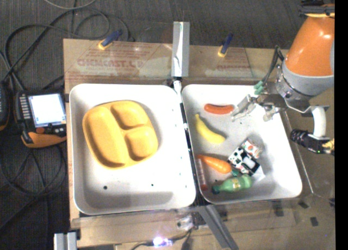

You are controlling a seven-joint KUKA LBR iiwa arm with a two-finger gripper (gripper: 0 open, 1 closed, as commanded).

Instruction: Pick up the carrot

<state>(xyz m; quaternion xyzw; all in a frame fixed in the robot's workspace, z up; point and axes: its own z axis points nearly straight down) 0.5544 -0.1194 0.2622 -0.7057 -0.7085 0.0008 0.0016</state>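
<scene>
Nearest, a green plastic bottle point(232, 184) lies at the right white bin's point(283, 151) near edge, with the orange toy carrot point(214, 163) just beyond it. Farther right, the pincer point(255, 104) hovers with fingers spread, holding nothing, beside a red sausage point(219, 108).

You are looking at two bins lying side by side: the left bin point(81, 189) holding a sectioned plate point(120, 133), the right bin point(283, 183) holding a sausage point(218, 108) near its far edge, a banana point(208, 130) just before it, and a carrot point(215, 163) and bottle point(232, 184) lying at its near-left corner.
</scene>
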